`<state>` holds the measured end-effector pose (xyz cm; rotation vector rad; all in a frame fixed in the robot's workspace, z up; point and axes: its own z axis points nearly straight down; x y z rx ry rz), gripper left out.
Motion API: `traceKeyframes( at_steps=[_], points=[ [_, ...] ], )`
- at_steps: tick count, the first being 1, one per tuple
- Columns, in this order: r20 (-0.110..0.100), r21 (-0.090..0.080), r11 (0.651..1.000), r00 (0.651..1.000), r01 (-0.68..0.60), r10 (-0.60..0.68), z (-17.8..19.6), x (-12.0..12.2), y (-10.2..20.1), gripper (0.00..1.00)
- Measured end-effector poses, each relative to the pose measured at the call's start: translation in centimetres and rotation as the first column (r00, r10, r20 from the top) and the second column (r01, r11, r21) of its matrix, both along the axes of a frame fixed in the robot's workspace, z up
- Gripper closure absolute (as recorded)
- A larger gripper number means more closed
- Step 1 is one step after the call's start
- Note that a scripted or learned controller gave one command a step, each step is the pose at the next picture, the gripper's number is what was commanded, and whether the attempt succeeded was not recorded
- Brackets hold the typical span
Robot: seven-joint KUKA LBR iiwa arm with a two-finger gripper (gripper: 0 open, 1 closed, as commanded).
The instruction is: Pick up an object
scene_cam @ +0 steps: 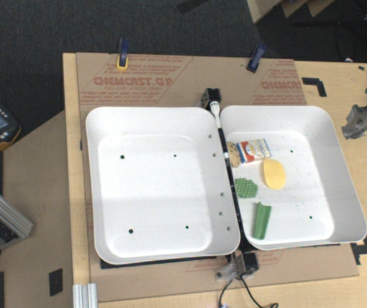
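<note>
Tool (362,117) beyond right bin (337,172).

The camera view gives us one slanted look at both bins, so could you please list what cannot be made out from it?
- End effector: cut off by the right edge and blurred, so its state is unreadable.
- Small packet: printing too small to read.
- Round green piece: too small to identify.
- Green block: underside hidden.

Print on small packet (253,150) too small to read; gripper (362,117) cut by right edge.
</note>
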<state>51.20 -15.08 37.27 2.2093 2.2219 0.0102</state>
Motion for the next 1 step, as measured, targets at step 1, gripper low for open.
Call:
traceKeyframes(
  at_steps=[1],
  points=[
    [0.000, -0.003, 1.000, 1.000, 0.008, -0.008, 6.77, -3.33, -1.65, 1.00]
  ],
)
